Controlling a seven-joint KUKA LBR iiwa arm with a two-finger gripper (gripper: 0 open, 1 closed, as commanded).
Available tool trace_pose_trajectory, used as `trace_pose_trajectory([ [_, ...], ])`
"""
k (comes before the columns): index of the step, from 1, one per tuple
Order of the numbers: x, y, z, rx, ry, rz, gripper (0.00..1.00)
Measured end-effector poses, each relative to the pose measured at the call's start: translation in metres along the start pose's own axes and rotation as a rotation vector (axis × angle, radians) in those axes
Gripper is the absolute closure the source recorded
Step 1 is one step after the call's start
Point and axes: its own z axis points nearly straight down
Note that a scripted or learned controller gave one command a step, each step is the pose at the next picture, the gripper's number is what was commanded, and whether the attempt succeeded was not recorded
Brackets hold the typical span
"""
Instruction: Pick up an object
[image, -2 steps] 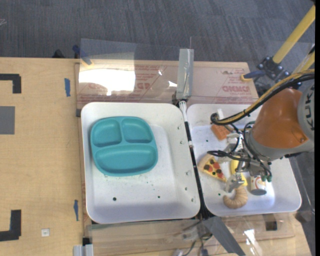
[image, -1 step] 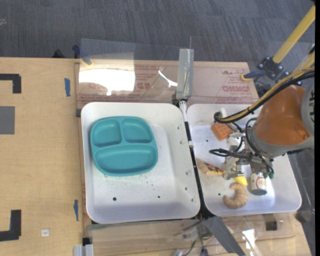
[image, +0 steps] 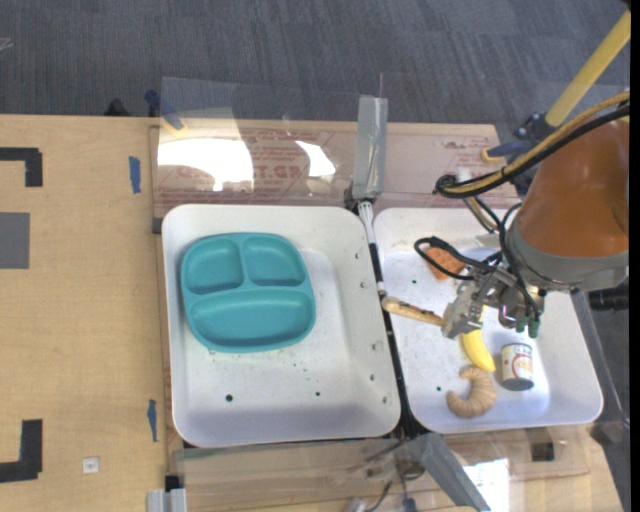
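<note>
The hand (image: 468, 318) hangs low in the right bin (image: 570, 400), just above the top of a banana (image: 479, 351), but wrist and cables crowd it, so I cannot tell how it is set or whether it grips anything. An orange thing (image: 441, 261) under a black cable loop is half hidden, and a small can (image: 516, 365) has a label too small to read; a tan curved piece (image: 472, 397) and a wooden stick (image: 410, 311) lie near. The left bin (image: 260, 410) holds a teal tray (image: 247, 290), and red print on the cardboard (image: 270, 165) behind is glare-washed, unreadable.
</note>
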Motion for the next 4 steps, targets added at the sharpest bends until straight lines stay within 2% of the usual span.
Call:
trace_pose_trajectory([
  [1, 0.006, 0.071, 0.026, 0.003, 0.009, 0.423, 1.0],
  [2, 0.069, 0.115, -0.007, 0.006, 0.009, 0.821, 1.0],
  [3, 0.081, 0.124, 0.025, 0.015, 0.01, 1.277, 1.0],
  [4, 0.087, 0.174, 0.017, 0.015, 0.006, 1.643, 1.0],
])
